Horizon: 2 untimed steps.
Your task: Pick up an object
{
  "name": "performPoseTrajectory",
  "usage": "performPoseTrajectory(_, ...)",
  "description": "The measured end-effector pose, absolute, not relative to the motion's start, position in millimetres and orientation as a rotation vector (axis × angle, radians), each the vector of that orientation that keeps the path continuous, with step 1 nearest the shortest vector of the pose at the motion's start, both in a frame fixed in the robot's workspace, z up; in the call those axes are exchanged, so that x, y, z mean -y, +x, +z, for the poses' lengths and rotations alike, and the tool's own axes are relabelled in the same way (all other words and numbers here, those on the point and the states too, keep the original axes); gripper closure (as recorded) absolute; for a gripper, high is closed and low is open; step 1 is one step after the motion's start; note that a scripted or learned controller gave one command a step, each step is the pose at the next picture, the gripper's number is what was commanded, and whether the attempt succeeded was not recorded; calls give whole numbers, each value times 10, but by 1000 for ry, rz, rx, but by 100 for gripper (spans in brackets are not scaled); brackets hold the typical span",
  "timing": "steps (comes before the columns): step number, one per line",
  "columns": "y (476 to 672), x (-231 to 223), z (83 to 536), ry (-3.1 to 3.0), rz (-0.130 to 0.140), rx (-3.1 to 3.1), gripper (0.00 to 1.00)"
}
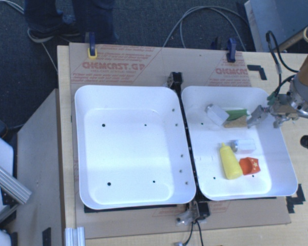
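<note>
From my station I see two white bins side by side on the bench, the left bin (pixel 92 152) bare on its floor and the right bin (pixel 277 173) holding a small scatter of things. The arm (pixel 304 88) comes in from the right edge, and its gripper (pixel 263 115) hangs over the far right part of the right bin, tips pointing left toward the items there. I cannot tell whether the pincer is spread or pressed together; the metal parts blur into one another at this angle, and I see nothing between them. Just left of the gripper lies a green object (pixel 236 114) with a tan block (pixel 237 122) touching its near side, and a pale translucent piece (pixel 216 115) rests beside them further left. Nearer to me, in the middle of that bin, a yellow bottle (pixel 229 162) lies on its side with its cap end pointing away from me. A small red packet (pixel 249 165) sits just right of the bottle, close to touching it, and a clear wrapper (pixel 244 146) lies just beyond both. All of these rest on the bin floor, apart from the gripper. Two clamps (pixel 92 48) pin the board at the far edge of the bench, and cables (pixel 205 15) loop over the dark floor beyond.
</note>
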State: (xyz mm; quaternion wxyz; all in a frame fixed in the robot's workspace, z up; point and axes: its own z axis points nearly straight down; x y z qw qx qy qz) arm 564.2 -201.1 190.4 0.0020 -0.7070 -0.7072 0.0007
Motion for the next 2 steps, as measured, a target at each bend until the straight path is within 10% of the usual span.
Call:
performPoseTrajectory(1,5393,1741,905,-2211,8,2210,0)
performPoseTrajectory(2,4976,1332,836,-2221,0,2218,0)
